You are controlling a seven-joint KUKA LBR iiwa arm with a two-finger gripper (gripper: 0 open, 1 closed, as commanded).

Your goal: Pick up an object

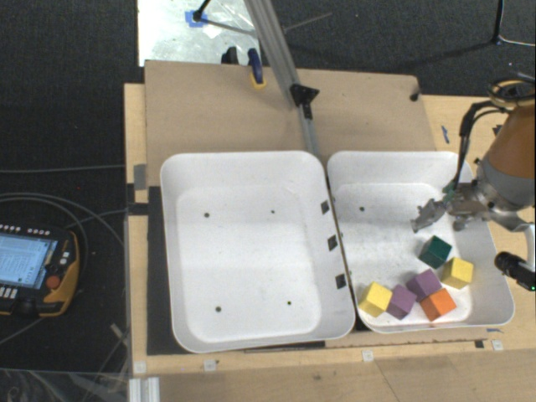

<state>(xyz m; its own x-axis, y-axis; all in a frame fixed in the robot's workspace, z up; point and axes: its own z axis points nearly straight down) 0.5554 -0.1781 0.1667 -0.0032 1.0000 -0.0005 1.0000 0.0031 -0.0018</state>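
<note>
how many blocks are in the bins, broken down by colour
Yellow blocks: 2
Purple blocks: 2
Green block: 1
Orange block: 1
Total: 6, all in the right bin.

A single fixed camera looks down at a slant from above the brown wooden bench (pixel 251 107), far enough to frame both shallow white plastic bins (pixel 251 182), with the two-finger gripper (pixel 427 216) near its right side.
</note>
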